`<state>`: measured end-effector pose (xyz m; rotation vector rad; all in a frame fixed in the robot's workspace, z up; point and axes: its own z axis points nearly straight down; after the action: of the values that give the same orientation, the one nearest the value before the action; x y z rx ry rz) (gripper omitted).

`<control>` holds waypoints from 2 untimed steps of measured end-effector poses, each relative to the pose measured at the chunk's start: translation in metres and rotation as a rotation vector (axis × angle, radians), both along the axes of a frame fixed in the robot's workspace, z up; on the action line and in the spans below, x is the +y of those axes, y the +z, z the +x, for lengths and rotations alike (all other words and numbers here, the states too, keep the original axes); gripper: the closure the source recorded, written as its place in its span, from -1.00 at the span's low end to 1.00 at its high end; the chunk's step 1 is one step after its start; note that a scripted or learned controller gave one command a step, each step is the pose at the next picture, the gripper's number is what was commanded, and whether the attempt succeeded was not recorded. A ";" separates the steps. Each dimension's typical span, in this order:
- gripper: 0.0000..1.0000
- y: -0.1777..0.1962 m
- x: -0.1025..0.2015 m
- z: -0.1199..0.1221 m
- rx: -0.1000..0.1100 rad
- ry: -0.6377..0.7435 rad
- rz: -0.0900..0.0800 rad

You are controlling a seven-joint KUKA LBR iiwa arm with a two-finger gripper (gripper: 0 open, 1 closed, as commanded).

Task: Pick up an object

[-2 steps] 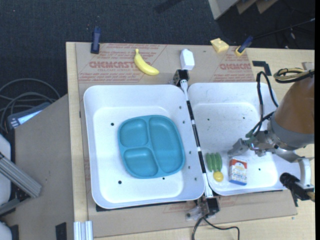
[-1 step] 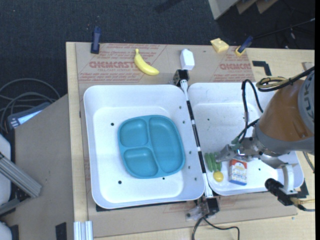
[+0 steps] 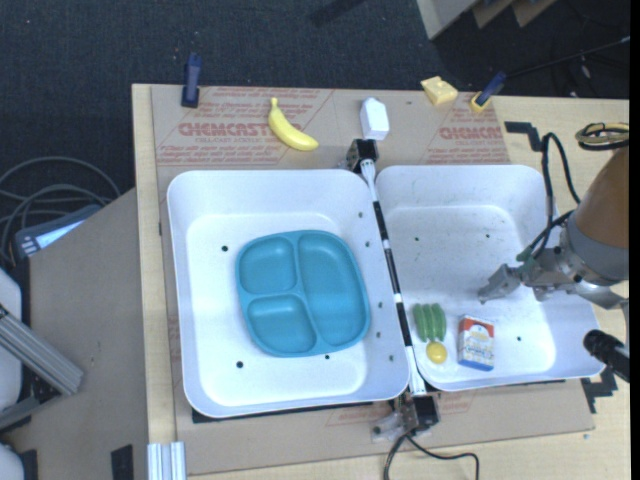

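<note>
The gripper (image 3: 500,285), as I see it on my monitor, reaches in from 3 o'clock and hangs over the right bin (image 3: 455,183); its grey fingers taper to a point toward 9 o'clock, nothing lies between them, and I cannot tell how far they are parted. Nearest the camera, along the right bin's 6 o'clock edge, three small objects form a cluster: a yellow ball (image 3: 436,351), a green pepper-like piece (image 3: 430,321) just above it, and a small carton (image 3: 476,343) with a red top and blue-and-white face just beside them toward 3 o'clock. The carton lies near the fingertips, at about their 7 o'clock, and apart from them. The left bin (image 3: 190,208) carries a blue divided plate (image 3: 300,291) with three compartments, resting flat near the bin's centre. A black rail (image 3: 383,238) runs between the two bins. Farther off, on the brown board (image 3: 160,138) at 12 o'clock, I note a yellow banana (image 3: 289,129), a white block (image 3: 374,117) at the head of the rail, and a yellow wedge (image 3: 438,90) beside a blue clamp (image 3: 487,91); a second blue clamp (image 3: 191,79) sits at 11 o'clock.
</note>
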<state>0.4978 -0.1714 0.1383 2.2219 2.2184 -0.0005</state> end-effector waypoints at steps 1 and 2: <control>-1.00 -0.045 0.061 -0.015 -0.005 -0.003 -0.006; -1.00 0.118 0.035 0.027 -0.002 0.002 0.000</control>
<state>0.5244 -0.1365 0.2559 2.2187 2.2200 0.0017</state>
